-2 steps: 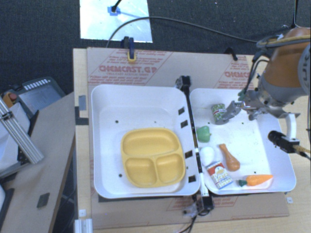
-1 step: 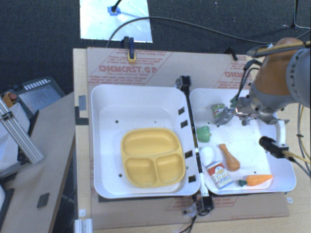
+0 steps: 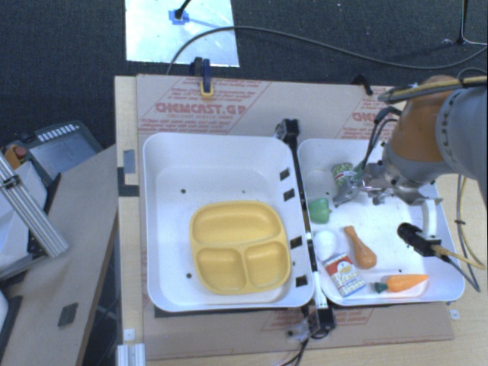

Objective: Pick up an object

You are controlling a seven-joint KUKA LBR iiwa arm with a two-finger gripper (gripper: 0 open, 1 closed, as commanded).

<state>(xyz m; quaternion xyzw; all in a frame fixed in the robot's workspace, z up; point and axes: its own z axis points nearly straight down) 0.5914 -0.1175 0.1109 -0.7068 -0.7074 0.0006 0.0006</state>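
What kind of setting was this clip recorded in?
Probably a robotics lab bench: two shallow white bins clamped on cardboard, a grey and orange robot arm, and plastic toy food like an orange carrot.

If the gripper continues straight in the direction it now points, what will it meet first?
The gripper points toward the view's left, low in the right bin. Probably it would first meet the green object beside the divider, though depth is unclear.
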